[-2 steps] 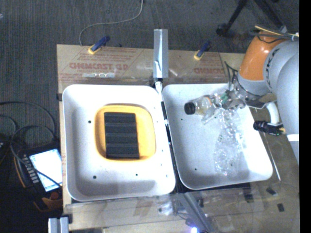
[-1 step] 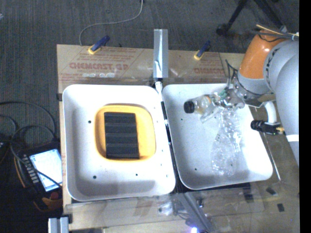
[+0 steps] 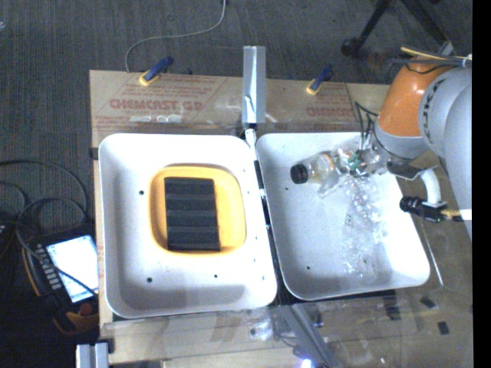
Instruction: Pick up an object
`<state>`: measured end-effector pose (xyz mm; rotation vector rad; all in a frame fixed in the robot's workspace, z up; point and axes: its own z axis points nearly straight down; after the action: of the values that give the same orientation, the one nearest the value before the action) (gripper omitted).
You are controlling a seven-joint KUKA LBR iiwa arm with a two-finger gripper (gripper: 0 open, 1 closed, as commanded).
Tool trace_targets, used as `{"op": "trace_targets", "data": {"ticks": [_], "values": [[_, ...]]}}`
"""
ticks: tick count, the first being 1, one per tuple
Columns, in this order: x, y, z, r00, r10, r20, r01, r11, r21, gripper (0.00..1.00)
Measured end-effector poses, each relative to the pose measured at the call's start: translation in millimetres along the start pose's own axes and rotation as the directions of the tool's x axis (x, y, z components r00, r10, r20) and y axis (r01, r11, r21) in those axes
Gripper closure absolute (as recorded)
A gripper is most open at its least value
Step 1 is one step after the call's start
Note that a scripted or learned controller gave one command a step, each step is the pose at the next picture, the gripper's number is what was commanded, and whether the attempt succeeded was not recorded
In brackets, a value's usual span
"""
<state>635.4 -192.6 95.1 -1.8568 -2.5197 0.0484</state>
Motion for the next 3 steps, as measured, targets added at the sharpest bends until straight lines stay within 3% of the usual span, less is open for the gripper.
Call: {"op": "trace_targets", "data": {"ticks": [1,2,3], "values": [[-28.9,9.8,1.5,0.997,-0.023,-0.068,0.026,0.999,0.048,0.0],[-24.1,7.8,1.1,0.997,-0.062,-0.041,0.064,0.997,0.039,0.0],[-25.1,2.4,-6.7,0.997,-0.058,-0.049,0.061,0.997,0.057,1.0]]}}
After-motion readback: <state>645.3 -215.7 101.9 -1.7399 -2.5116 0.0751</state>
